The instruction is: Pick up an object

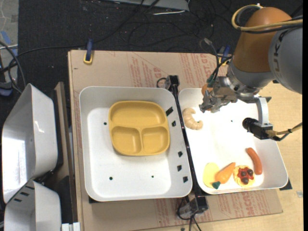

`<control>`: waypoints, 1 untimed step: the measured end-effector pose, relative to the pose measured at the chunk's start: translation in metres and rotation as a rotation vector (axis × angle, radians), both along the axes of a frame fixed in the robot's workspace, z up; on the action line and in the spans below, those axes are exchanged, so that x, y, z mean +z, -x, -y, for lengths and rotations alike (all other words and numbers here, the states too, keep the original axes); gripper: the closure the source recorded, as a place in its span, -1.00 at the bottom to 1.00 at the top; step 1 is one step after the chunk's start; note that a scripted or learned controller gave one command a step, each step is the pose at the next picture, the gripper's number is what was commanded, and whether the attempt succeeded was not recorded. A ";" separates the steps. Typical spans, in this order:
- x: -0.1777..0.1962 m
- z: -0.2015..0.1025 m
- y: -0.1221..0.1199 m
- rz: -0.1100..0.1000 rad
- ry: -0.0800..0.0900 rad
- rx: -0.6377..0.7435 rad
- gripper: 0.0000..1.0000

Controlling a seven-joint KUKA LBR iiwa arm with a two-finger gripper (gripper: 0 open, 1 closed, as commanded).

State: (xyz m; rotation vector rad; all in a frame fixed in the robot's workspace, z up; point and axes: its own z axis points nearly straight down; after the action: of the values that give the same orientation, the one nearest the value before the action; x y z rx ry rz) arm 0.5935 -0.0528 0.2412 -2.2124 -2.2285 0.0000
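Closest to us, along the near edge of the right bin [274,158], well below the claw [211,105], we've got a little pile of play food: a carrot [225,172] lying on a yellow slice [210,173], a small pizza-looking piece with dark toppings [244,175] just right of it, and a sausage [254,160] angled up beside that one. All of those sit well apart from the claw.

Moving back, the croissant [193,119] is the closest thing to the claw, lying just below and to the left of it, right by the bin's left wall. It's flat on the bin floor, not between any fingers as far as we can see.

Way off to the claw's left, in the left bin [91,129], sits a yellow divided plate [139,127] with three compartments.

The claw itself hangs over the far left part of the right bin, pointing down. Honestly we can't tell whether it's apart or together, too much clutter and blur around the tip. Above it the orange band [257,35] and the grey arm [288,57] come in from the right.

Farthest back, past the claw, there's bare cardboard [130,69] under the bins with a yellow clamp [88,56] on its far left edge.
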 end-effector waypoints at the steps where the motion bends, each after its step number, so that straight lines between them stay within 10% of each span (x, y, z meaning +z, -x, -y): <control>1: -0.011 -0.057 0.001 -0.001 0.000 0.001 1.00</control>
State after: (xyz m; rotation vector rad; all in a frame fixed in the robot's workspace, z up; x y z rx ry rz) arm 0.5927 0.0042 0.2304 -2.2114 -2.2286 0.0007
